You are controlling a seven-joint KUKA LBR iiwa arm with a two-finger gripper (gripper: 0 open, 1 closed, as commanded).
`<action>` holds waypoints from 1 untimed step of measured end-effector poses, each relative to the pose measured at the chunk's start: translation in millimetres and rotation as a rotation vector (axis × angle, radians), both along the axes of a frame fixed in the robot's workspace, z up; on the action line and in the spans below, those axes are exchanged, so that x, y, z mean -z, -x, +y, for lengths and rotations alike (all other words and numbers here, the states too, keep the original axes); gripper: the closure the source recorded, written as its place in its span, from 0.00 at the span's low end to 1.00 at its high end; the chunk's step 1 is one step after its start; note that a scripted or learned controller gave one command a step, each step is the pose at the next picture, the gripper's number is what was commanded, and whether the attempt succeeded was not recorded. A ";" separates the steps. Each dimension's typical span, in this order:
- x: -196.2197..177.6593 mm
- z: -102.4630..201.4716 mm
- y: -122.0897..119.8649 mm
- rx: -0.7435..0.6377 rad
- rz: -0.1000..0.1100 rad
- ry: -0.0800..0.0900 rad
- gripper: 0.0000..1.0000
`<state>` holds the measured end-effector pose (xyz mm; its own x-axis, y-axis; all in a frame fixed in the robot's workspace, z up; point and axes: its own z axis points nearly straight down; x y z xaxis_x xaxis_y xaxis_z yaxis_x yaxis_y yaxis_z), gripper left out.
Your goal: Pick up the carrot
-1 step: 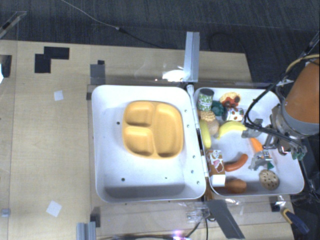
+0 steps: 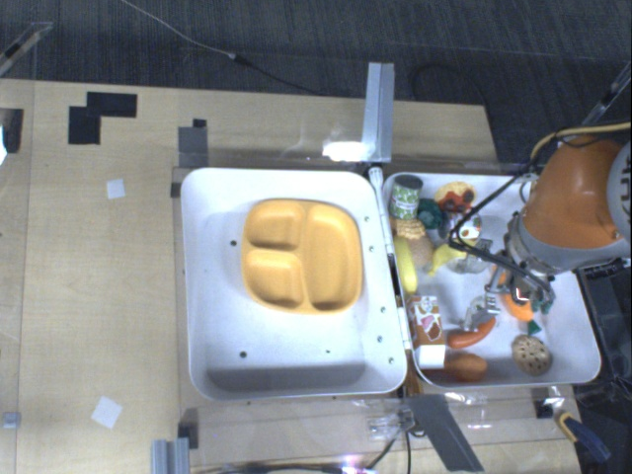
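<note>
the carrot (image 2: 519, 304) lies in the right bin (image 2: 583, 358), just right of the sausage (image 2: 472, 337). the gripper (image 2: 506, 289) hangs right over it, seemingly at the grasp step; i cannot tell its opening. next it likely must close squarely, then lift.

carrot (image 2: 517, 306) partly hidden under wrist, arm (image 2: 583, 200) cropped at right
</note>
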<state>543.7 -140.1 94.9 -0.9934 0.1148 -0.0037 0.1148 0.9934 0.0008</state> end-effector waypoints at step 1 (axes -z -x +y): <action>-14.2 0.8 -4.4 -0.006 -0.013 0.003 1.00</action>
<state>548.1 -139.3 109.2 -0.9939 0.1088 -0.0169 0.1089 0.9941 -0.0007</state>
